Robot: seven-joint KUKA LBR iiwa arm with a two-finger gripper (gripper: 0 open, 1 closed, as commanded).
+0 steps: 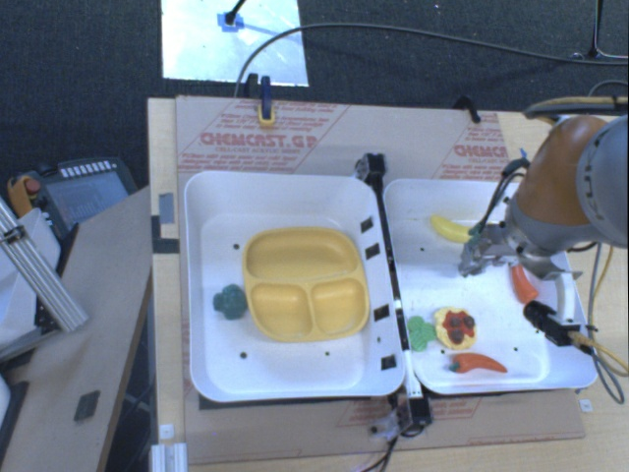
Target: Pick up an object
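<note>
My gripper [474, 261] hangs low in the right bin [432, 377], just below and right of a yellow banana [450, 228]. I see nothing between its fingers. An orange carrot piece [523, 285] lies to the right of the gripper. Nearer the front of that bin sit a small pizza slice [456, 326] with red topping, a green leafy piece [421, 333] beside it, and a red-orange chili pepper [478, 364].
The left bin [211, 205] holds a yellow divided plate [300, 281] and a dark green broccoli piece [231, 302] at its left. A black divider [383, 264] runs between the bins. The grey-orange arm [570, 185] overhangs the right bin's far right corner.
</note>
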